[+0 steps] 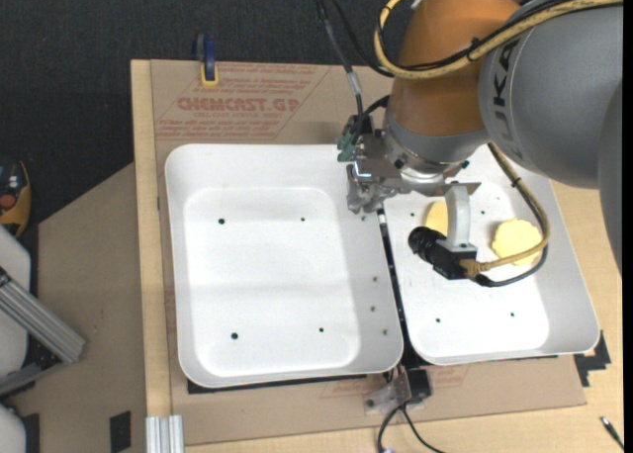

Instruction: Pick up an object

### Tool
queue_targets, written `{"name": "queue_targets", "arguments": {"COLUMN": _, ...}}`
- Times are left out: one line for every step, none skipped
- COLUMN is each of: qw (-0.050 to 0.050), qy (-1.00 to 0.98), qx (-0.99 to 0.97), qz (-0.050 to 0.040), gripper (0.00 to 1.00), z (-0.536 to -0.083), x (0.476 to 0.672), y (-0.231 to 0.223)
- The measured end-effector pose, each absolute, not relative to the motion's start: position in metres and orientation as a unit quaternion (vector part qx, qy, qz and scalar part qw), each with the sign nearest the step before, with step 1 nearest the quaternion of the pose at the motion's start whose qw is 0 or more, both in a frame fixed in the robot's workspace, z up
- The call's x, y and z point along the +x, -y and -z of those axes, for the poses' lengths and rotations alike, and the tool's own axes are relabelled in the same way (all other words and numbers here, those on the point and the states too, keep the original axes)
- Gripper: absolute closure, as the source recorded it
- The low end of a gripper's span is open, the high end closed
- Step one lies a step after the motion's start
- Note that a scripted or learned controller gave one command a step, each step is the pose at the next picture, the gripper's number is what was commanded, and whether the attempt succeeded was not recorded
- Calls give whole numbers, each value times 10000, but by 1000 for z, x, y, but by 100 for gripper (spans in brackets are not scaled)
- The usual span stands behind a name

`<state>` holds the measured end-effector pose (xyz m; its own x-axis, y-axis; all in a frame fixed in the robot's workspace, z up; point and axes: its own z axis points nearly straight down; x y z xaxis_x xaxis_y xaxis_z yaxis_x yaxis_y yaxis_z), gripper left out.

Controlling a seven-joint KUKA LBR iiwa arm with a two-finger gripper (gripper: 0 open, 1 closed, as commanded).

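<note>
My gripper (362,192) hangs low over the top left corner of the right bin (495,327), close to the wall shared with the left bin. The grey arm with its orange band covers the bin's far part. Just right of the gripper, a small deep yellow piece (434,214) lies on the bin floor. Further right rests a larger, rounded pale yellow object (516,237). Part of the robot stands between the two, so I cannot tell whether they are joined. Nothing shows between the gripper's tips.
The left bin (198,273) sits beside the right one, their rims touching at the middle. Both rest on a brown board with red print (237,100). A blue clamp (206,53) holds the board's far edge. A metal rail (40,327) lies off the bench at lower left.
</note>
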<state>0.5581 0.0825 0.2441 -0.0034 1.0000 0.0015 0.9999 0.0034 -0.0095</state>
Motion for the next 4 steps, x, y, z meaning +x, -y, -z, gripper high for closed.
{"name": "queue_targets", "arguments": {"qw": -21, "qy": 7092, "qx": -7050, "qz": 42, "gripper": 100, "z": -326, "x": 562, "y": -137}}
{"name": "queue_targets", "arguments": {"qw": -6, "qy": 7099, "qx": -7043, "qz": 37, "gripper": 100, "z": -372, "x": 536, "y": -187}}
{"name": "queue_targets", "arguments": {"qw": 1, "qy": 7047, "qx": -7095, "qz": -11, "gripper": 100, "z": -382, "x": 521, "y": -112}}
{"name": "queue_targets", "arguments": {"qw": 21, "qy": 7082, "qx": -7060, "qz": -22, "gripper": 100, "z": -365, "x": 477, "y": -135}}
